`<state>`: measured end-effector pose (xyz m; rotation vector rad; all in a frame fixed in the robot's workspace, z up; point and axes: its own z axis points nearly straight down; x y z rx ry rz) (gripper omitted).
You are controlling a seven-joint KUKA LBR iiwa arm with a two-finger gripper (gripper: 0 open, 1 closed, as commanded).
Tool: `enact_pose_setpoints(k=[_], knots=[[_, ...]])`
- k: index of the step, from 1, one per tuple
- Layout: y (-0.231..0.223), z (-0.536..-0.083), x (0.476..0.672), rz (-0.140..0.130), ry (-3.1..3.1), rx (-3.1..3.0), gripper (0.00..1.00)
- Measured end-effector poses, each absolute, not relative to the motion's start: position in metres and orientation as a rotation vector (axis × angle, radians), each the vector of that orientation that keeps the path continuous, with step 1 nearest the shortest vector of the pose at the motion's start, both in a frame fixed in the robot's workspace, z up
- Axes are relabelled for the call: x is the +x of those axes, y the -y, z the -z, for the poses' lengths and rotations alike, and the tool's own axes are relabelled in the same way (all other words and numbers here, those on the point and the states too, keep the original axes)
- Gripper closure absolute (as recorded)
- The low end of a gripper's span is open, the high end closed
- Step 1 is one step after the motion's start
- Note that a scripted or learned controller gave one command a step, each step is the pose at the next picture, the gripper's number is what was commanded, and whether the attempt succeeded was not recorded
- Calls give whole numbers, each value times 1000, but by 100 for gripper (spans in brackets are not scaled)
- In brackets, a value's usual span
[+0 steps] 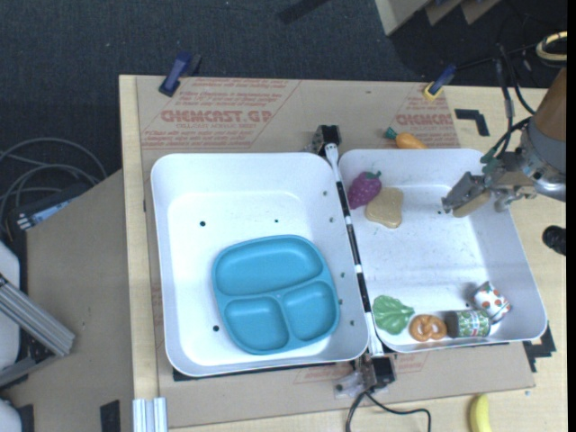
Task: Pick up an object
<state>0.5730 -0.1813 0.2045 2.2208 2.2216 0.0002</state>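
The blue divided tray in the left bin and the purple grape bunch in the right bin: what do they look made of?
Blue divided tray: likely moulded plastic, given its smooth, even colour and rounded compartments. Purple grape bunch: probably toy plastic or rubber, uniformly coloured with a green stem; too small to be sure.

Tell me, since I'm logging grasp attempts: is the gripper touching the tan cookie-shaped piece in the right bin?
Apart. The camera view shows bare white bin floor between the gripper and the tan piece, which lies beside the purple grapes.

My pincer (463,198) hangs over the right bin (504,241); a divided tray (274,292) lies in the left bin (180,214) beside it.
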Motion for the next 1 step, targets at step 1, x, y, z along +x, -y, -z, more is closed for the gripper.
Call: enact_pose_setpoints(k=[1], knots=[[100, -138, 641, -2, -2225, 2220, 0]])
